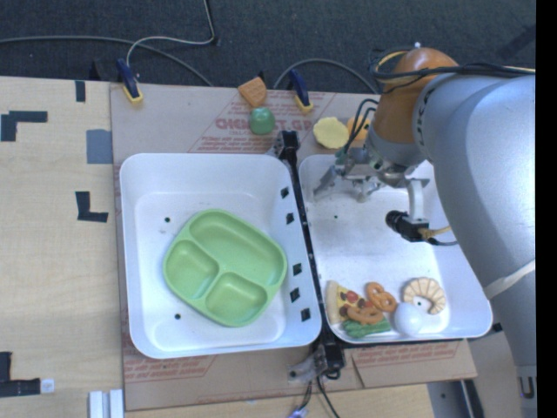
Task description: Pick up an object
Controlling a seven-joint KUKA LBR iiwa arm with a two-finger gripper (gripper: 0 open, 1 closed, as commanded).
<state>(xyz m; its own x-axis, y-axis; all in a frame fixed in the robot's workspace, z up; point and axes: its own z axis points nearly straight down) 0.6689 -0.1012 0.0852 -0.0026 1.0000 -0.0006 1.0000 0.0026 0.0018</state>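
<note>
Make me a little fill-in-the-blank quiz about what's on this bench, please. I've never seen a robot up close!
1. The divided plate in the left bin is coloured ____.
2. The pretzel, croissant and other toy foods lie in the ____ bin.
3. The gripper hangs over the ____ bin, at its far end.
4. The green ball rests on the cardboard, beside an ____ block.

Missing words: green; right; right; orange

Robot lab: clamped bench (52,233), cables (174,42), white bins (139,181).
</note>
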